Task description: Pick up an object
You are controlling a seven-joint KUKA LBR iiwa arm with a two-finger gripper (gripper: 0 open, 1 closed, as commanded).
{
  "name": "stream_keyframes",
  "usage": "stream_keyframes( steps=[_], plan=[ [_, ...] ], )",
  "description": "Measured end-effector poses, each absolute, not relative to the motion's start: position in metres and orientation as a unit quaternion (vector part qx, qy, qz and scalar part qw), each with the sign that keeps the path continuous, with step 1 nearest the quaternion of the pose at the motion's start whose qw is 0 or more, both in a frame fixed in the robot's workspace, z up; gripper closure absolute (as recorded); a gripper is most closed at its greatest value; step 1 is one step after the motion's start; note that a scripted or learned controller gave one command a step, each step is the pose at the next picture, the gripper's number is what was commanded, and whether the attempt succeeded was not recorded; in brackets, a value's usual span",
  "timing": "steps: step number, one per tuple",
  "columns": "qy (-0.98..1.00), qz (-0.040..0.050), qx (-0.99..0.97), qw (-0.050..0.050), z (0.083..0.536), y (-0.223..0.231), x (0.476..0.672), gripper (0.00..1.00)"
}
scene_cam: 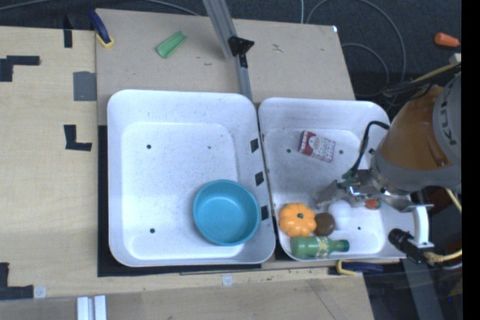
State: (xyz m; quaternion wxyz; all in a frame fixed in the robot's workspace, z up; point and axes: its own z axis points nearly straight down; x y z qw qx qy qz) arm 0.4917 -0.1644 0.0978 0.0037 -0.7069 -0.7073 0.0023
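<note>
I have 2 bins side by side: left bin [135, 161], right bin [300, 116]. The arm [420, 142] reaches in from the right over the right bin, orange band above the wrist.

Left bin holds 1 thing, a blue bowl [226, 211], near its front right corner, well apart from the gripper. I judge it a poor pick from here: wide rim, far side of the divider.

Right bin holds 4 things. Red-and-white packet [316, 146] lies flat toward the back, alone. At the front, 3 crowd together: green bottle [319, 246] on its side along the front wall, orange pumpkin [297, 219] just behind it and touching or nearly so, small brown ball [325, 222] just right of the pumpkin, touching it.

Gripper [339, 192] sits low over the right bin's middle, just above and right of the ball. Whether its fingers are apart or together I cannot tell; metal parts blur there. Nothing shows between them, so I count nothing held.

My call: the step is the approach. Nearest targets are the ball and pumpkin. To do it well I'd want the fingers straddling 1 thing only, lined up across the pumpkin's width, coming straight down. Risk: clipping the ball and shoving the cluster into the wall. The packet is the cleaner, uncrowded choice but lies flat, hard to pinch.
</note>
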Motion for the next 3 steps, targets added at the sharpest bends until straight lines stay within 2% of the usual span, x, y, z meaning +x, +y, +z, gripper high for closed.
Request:
stream_keyframes(
  steps=[1, 2, 3],
  plan=[
    [-0.708, 0.0009, -0.706, 0.002, 0.111, -0.164, 0.493, 1.00],
    [-0.707, -0.0007, -0.707, -0.002, 0.171, -0.170, 0.489, 1.00],
    [-0.708, -0.0004, -0.707, -0.001, 0.214, -0.172, 0.485, 1.00]
  ],
)
